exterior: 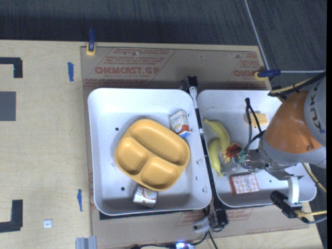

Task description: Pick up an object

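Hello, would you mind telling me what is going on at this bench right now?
A grey and orange robot arm reaches from the right into the right bin, trying to pick something up. Its end effector is low among a yellow banana, a small red item and a flat red-and-white packet. Nothing is visibly held. The left bin holds a yellow divided tray and two small packages.

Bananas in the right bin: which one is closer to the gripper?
The lower banana, lying along the right bin's left wall. The gripper sits just to its right, while the upper banana curves away higher in the view.
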Robot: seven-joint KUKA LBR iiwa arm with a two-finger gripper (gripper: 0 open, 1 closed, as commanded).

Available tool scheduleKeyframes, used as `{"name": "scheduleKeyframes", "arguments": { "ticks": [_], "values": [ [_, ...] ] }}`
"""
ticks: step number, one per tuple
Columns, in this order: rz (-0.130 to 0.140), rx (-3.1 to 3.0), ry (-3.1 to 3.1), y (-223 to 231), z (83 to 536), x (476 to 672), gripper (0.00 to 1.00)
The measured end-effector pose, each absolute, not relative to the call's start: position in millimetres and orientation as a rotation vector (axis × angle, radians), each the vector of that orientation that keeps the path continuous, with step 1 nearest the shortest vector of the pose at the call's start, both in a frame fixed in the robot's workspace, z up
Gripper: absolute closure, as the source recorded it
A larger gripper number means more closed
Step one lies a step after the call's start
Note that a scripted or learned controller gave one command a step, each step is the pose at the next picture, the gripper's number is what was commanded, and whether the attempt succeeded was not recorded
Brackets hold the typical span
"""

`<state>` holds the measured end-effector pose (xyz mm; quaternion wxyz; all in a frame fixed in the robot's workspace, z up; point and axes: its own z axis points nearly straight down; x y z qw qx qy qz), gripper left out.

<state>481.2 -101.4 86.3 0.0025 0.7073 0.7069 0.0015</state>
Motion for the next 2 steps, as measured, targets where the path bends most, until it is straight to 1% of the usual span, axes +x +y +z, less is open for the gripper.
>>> {"name": "scheduleKeyframes", "arguments": {
  "ticks": [1, 2],
  "values": [
    [0.010, 2.215, 2.213, -101.6, 97.0, 483.1, 1.00],
    [0.009, 2.215, 2.214, -101.6, 97.0, 483.1, 0.00]
  ]
}}
